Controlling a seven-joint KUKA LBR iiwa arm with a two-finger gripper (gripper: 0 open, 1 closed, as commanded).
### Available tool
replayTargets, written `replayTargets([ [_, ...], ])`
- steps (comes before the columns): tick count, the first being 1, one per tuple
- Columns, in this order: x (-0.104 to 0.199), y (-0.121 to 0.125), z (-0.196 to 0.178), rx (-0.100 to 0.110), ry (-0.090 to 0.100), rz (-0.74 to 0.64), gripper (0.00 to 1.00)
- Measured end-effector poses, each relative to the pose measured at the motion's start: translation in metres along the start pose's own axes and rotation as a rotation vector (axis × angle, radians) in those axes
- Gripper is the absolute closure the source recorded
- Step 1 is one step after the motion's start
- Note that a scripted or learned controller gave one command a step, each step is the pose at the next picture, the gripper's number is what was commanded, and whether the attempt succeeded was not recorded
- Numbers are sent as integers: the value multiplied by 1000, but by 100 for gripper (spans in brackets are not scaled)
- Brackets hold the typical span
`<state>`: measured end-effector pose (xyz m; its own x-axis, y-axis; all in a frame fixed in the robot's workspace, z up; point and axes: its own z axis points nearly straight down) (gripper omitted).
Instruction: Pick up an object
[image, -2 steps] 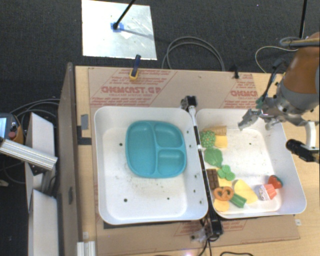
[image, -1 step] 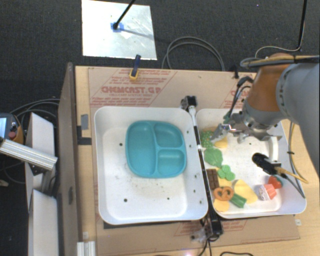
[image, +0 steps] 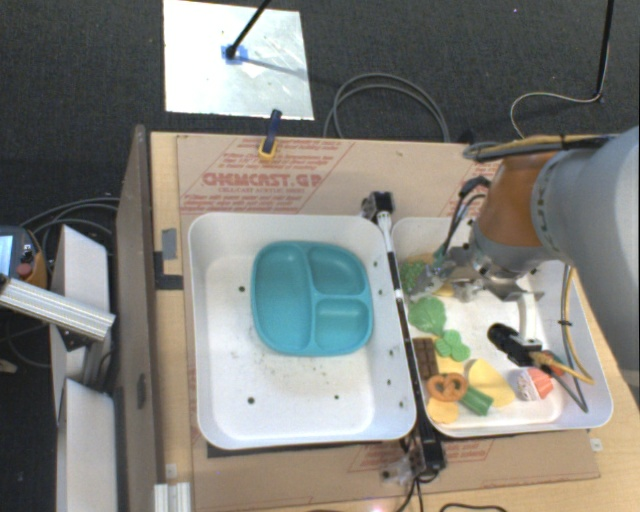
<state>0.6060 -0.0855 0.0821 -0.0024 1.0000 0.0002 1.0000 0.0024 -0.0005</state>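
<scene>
Grey arm (image: 570, 200) hangs over the right bin (image: 590, 400), its jaws (image: 462, 282) above green toys (image: 428, 314), their state unclear.

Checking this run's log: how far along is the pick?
Done: the arm has reached over the right bin, with the gripper low at its far end near the green toy food. In hand: nothing visibly between the fingers. Left: grasp and lift; the toys lie in the bin, the teal plate in the left one.
</scene>
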Motion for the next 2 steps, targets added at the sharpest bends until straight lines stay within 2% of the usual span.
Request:
replayTargets([
  [1, -31, 56, -1, 35, 8, -10, 0],
  [2, -16, 55, 1, 35, -8, -1, 0],
])
